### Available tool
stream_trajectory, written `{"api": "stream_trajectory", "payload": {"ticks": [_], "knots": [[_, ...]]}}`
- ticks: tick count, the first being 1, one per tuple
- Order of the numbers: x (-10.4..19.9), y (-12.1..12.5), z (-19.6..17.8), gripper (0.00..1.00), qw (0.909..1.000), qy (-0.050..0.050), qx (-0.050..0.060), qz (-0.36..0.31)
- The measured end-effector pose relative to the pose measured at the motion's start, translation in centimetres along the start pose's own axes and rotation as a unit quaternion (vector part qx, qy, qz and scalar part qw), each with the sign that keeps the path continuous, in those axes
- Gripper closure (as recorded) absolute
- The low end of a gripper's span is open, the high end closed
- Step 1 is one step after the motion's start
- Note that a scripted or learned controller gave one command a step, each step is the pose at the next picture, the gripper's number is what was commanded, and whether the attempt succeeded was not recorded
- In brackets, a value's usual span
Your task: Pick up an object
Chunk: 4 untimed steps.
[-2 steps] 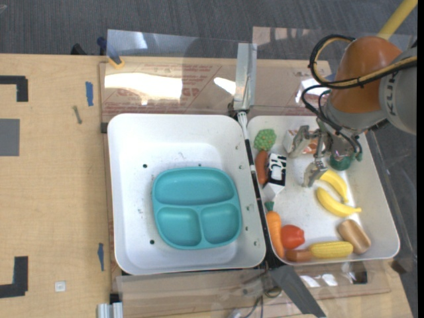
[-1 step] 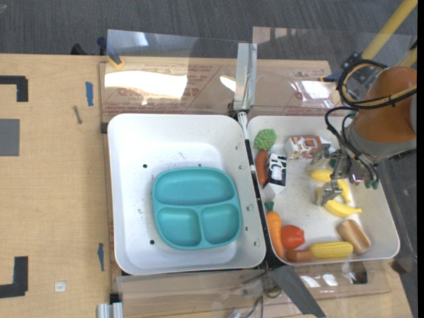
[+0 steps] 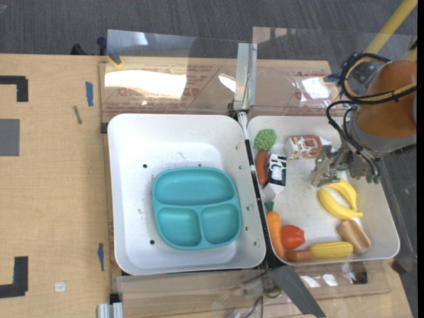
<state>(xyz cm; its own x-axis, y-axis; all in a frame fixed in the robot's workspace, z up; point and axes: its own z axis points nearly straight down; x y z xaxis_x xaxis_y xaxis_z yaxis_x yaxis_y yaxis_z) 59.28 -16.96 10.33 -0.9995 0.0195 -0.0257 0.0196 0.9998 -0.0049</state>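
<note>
The banana (image 3: 340, 200) lies in the right bin (image 3: 387, 227) just below my hand (image 3: 326, 171), which hangs over the bin floor; I cannot tell how far it is open.

Arm: grey, orange band (image 3: 396, 88) at upper right of frame, entering from the right edge. Gripper (image 3: 329, 169): right of centre, pointing down and leftward, metal fingers blurred.

- left bin (image 3: 126, 177), white and shallow, holds a teal divided plate (image 3: 196, 206)
- clear plastic panels (image 3: 172, 78) stand just behind the left bin
- tan bench (image 3: 46, 197) extends left of it
</note>
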Motion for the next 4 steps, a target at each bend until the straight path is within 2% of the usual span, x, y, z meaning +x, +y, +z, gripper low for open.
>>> {"api": "stream_trajectory", "payload": {"ticks": [1,2,3,4], "knots": [[0.0,0.0,0.1,0.0,1.0,0.001,0.0,0.0],[2.5,-0.4,1.3,0.0,0.9974,0.008,-0.002,0.072],[2.0,-0.4,0.0,1.0,0.9975,0.0,-0.001,0.071],[2.1,-0.3,0.1,0.0,0.9975,0.001,-0.001,0.071]]}}
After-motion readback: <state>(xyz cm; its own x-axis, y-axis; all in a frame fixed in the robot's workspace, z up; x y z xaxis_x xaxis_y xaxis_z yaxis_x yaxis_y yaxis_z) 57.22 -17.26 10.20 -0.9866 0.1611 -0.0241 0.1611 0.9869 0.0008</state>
